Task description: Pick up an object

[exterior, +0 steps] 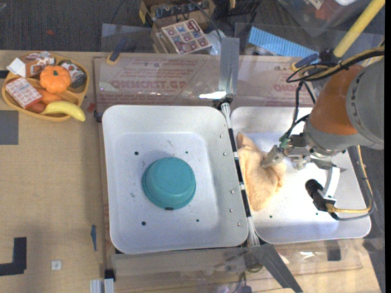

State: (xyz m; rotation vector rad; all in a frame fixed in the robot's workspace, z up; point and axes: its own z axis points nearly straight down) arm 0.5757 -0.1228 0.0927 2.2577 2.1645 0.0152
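Camera view: a teal bowl sits upside down in the left bin, while a crumpled tan cloth lies against the left wall of the right bin. The gripper meets the cloth's right edge; its grip cannot be made out.
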